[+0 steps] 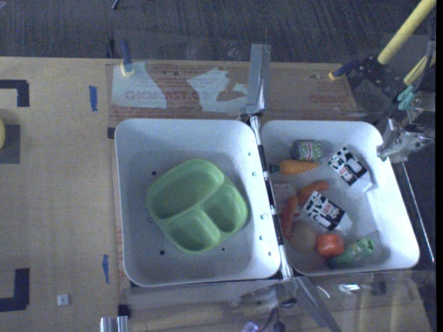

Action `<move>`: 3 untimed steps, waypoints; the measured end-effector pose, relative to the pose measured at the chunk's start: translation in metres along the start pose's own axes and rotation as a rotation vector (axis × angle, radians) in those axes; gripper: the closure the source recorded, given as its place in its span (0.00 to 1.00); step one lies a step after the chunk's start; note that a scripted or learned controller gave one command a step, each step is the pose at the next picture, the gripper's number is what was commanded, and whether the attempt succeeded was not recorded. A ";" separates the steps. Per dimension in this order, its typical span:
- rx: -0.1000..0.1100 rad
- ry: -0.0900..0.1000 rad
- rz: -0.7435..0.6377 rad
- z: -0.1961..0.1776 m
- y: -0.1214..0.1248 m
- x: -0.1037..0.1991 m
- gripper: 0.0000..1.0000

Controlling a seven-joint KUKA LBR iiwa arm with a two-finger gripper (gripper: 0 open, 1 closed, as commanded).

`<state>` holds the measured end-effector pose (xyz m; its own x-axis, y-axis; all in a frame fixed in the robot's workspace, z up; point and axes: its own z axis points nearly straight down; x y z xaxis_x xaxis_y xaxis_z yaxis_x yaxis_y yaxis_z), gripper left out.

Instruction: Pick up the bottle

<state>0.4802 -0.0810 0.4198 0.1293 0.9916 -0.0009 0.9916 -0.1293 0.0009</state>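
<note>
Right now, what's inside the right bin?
The right bin holds a green bottle near its front corner, two cow-patterned cartons, a small can, a carrot and other red-orange toy foods. Whatever lies beneath that pile is covered.

No lettering, number or brand can be read with confidence anywhere in the camera view. Faint reddish printing runs along the brown cardboard strip (315, 97) behind the two bins, partly under clear film, but it is too blurred to make out. The two small cartons (349, 166) (324, 211) in the right bin (405, 216) carry black-and-white cow-patch patterning, no legible words. The small can (309, 149) bears a label too small to decipher.
</note>
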 end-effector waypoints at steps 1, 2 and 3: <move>0.001 0.001 -0.157 0.064 0.002 -0.019 1.00; 0.002 0.001 -0.092 0.126 -0.002 0.012 1.00; -0.002 0.000 -0.340 -0.016 0.020 -0.044 1.00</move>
<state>0.4948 -0.1270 0.4357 -0.2089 0.9779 -0.0019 0.9779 0.2089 0.0026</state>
